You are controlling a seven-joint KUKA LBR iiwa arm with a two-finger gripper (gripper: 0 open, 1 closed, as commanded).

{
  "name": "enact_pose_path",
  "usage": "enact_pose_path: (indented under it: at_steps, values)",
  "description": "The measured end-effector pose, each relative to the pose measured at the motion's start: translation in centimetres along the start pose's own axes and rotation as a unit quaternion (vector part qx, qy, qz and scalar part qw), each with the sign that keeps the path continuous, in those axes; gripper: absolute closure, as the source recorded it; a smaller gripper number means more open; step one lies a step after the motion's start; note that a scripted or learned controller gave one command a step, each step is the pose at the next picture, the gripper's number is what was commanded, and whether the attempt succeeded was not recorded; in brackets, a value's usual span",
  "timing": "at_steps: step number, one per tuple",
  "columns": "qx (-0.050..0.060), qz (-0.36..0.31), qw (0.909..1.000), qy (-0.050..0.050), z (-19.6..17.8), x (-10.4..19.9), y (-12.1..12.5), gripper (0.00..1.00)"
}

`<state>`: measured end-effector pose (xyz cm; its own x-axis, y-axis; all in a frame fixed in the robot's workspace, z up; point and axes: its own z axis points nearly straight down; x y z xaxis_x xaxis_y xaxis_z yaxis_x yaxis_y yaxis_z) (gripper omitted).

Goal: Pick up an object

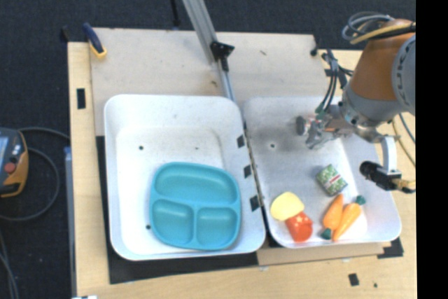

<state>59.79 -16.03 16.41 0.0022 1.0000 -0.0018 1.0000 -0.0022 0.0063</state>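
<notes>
I'm hovering the gripper [313, 131] over bare bin floor, grip state unclear; descending here risks missing the green can [331, 179].

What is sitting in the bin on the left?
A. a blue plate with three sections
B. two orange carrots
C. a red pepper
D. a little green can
A. The blue plate with three sections lies in the left bin, while the carrots, the red pepper and the little green can all lie in the right bin.
</notes>
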Motion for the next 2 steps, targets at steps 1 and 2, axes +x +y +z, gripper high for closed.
enact_pose_path:
  at_steps: [1, 2]
  values:
    - [0.0, -0.002, 1.0, 0.0, -4.3, -0.1, 0.0, 1.0]
    - [-0.001, -0.002, 1.0, 0.0, -9.8, -0.3, 0.2, 1.0]
